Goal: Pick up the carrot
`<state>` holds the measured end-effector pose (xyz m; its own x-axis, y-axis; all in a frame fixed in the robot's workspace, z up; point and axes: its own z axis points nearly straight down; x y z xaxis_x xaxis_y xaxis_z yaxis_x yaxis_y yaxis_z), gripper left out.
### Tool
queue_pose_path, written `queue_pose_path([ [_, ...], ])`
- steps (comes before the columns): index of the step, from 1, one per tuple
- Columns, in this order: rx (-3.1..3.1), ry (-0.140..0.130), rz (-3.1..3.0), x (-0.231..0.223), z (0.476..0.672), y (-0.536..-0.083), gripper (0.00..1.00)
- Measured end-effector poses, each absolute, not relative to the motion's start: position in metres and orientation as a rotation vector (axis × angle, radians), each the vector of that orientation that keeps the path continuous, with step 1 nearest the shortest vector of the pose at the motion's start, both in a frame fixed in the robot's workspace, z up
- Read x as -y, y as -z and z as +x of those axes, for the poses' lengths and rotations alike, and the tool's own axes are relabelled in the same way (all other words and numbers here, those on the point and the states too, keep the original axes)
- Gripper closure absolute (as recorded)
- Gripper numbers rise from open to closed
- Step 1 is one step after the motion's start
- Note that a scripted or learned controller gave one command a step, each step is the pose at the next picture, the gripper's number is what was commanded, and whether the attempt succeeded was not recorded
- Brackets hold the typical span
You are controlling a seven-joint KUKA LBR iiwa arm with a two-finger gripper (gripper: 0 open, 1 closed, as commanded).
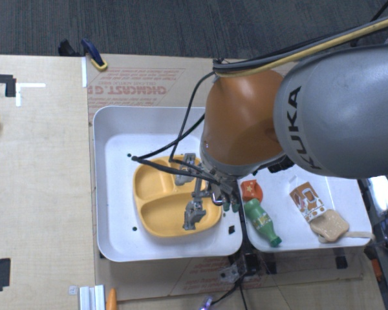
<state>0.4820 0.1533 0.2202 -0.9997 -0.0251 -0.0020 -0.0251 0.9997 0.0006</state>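
Hovering over the yellow tray in the left bin, the gripper isn't holding anything; can't tell its opening honestly; no carrot spotted, so pickup's looking undone.

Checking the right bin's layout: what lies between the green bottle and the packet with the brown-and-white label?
In the camera view, bare white bin floor lies between the green bottle and the packet; nothing rests in that stretch.

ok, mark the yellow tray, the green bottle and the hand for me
yellow tray point(156, 187): camera view, bare upper compartment.
green bottle point(261, 221): camera view, mid-body.
hand point(194, 217): camera view, between its fingertips.
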Motion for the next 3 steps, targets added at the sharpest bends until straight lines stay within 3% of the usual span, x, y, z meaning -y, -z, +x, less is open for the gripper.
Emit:
queue_pose_path([
  [1,-3.135,0.0,0.191,-0.143,0.486,-0.102,0.0],
  [2,-3.15,0.005,0.186,-0.144,0.482,-0.107,1.0],
  [3,-3.122,0.003,0.368,-0.157,0.477,-0.158,1.0],
])
